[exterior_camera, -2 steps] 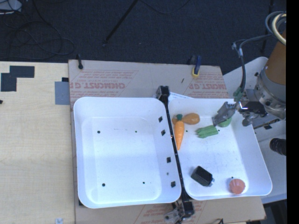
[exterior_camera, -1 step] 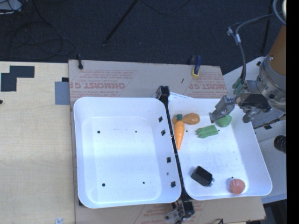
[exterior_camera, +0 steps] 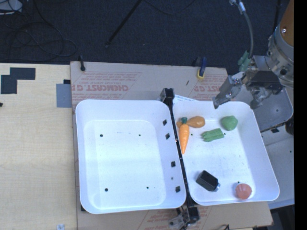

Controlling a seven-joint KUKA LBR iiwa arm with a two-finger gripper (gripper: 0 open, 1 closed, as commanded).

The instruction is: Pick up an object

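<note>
Carrot (exterior_camera: 183, 137) lies in the right bin (exterior_camera: 261, 143); end effector (exterior_camera: 238, 96) hovers above, fingers spread, holding nothing.

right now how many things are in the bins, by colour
Orange: 2, the carrot and the orange oval piece
Green: 2, the round green piece and the long green piece
Black: 1, the black block
Red-pink: 1, the ball
Total: 6, all in the right bin

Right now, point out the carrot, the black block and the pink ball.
carrot (exterior_camera: 183, 138), camera view, middle of its orange body.
black block (exterior_camera: 207, 180), camera view, its top face.
pink ball (exterior_camera: 243, 191), camera view, its centre.
</note>
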